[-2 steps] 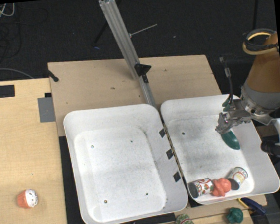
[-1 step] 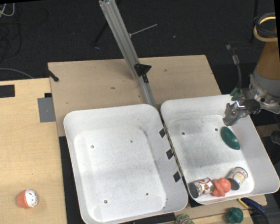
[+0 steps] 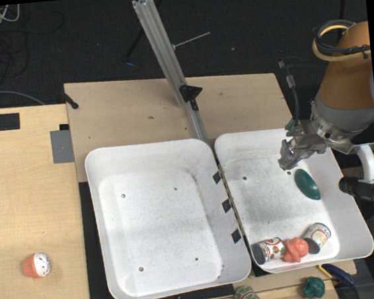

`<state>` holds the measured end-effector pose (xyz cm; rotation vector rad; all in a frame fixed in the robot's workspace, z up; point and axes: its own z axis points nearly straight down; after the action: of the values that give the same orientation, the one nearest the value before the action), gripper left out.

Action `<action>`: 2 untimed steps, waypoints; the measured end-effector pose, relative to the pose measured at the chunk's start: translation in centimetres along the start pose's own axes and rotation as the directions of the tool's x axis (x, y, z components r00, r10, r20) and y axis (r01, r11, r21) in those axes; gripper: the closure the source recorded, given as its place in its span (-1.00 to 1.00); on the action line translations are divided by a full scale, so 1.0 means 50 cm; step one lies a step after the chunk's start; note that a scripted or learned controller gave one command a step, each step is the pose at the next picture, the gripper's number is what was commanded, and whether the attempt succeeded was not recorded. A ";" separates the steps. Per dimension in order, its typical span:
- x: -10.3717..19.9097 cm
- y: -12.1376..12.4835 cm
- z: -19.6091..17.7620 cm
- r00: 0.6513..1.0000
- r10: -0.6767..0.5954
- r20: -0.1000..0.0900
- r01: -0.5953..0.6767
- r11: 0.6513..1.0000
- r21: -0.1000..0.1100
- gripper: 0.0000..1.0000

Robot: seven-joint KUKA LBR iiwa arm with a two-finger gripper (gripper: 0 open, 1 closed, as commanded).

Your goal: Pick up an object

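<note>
The right bin (image 3: 264, 190) holds a dark green oval object (image 3: 307, 184) near its right side. Along its front edge lie a small can with a red and white label (image 3: 269, 249), an orange-red lumpy toy (image 3: 294, 250) and a second small can (image 3: 318, 236). My gripper (image 3: 290, 157) hangs over the right bin's back right part, just up and left of the green object. Nothing shows between its fingers, and their state is not readable from this angle.
The left bin (image 3: 158, 221) sits beside the right one, joined by black clips (image 3: 226, 204). A metal rail (image 3: 168, 61) slants across the bench behind the bins. Outside the bins lie an orange and white ball (image 3: 36, 265), a can (image 3: 246, 298) and a green lump (image 3: 313, 287).
</note>
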<state>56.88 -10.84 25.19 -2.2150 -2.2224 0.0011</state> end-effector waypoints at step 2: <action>0.202 0.043 0.018 1.000 -0.001 0.000 0.001 1.000 -0.002 1.00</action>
<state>59.02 -0.70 24.30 -2.2147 -2.2246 -0.0002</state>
